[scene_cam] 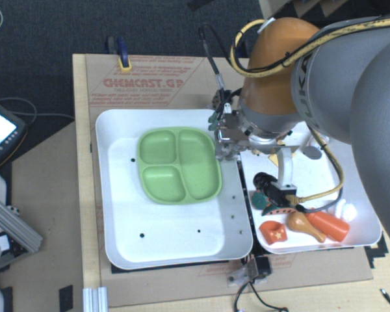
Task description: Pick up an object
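camera view | hand (226, 137) at plate (179, 166) right edge | left bin (117, 226) roomy

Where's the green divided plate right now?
The green divided plate lies flat in the left bin, toward its far right part, beside the wall shared with the right bin.

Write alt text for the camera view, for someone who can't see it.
A grey and orange robot arm reaches over two white bins. The left bin holds a green divided plate; the right bin holds small toys, including an orange carrot.
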`<state>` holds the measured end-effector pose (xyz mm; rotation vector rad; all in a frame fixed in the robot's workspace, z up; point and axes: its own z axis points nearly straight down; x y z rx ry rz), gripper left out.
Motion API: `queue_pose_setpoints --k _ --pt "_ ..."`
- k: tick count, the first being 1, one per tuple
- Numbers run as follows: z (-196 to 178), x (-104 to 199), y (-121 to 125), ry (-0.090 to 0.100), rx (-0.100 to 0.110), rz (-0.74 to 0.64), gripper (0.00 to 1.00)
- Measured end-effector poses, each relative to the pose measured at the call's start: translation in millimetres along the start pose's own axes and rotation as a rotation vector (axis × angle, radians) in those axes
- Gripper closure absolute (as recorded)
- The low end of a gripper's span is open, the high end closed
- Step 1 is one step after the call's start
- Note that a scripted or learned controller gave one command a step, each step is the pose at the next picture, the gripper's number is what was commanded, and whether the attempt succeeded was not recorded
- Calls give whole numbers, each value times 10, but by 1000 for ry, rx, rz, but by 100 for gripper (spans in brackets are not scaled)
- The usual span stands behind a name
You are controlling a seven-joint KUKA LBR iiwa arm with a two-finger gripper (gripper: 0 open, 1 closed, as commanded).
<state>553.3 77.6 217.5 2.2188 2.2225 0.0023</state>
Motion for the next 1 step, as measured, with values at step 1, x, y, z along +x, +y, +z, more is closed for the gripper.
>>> queue_pose_setpoints --k 1 --pt "24 -105 -45 0 4 3 100"
